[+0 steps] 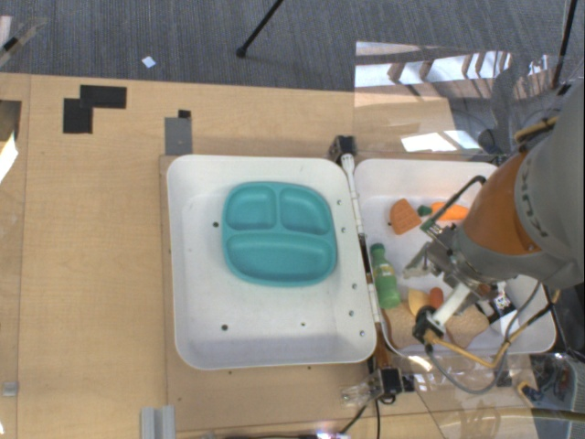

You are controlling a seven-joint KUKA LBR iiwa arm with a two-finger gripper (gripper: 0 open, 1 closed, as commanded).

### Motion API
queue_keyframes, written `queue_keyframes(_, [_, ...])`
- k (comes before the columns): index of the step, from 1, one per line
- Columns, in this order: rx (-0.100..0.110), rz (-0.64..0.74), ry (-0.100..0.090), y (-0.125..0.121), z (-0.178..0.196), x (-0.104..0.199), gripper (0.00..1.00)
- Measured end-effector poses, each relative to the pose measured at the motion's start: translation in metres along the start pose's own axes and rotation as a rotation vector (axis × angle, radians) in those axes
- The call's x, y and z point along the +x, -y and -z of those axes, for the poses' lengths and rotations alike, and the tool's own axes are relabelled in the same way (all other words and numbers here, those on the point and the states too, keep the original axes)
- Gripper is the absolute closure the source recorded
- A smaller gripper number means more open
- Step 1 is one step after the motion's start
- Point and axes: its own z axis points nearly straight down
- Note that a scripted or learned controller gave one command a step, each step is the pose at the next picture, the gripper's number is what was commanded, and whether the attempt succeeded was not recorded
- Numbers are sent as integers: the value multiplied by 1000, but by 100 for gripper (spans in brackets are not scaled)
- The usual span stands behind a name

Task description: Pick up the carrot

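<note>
The left bin [192, 273] holds a teal divided plate [278, 232]. Right of that plate, in the right bin [384, 176], a green bottle [385, 280] lies. Farther right, the carrot [445, 213] rests near the far wall. The gripper [430, 323] hangs below the carrot; whether it is released or clenched cannot be told.

A tan wooden bench [91, 273] bears two white bins [196, 337] [375, 181] set side by side.
</note>
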Motion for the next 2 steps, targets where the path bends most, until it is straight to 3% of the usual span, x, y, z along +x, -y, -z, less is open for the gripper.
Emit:
queue_keyframes(1, [9,195,11,5,-10,-4,0])
queue_keyframes(2, [-3,200,8,1,2,-1,100])
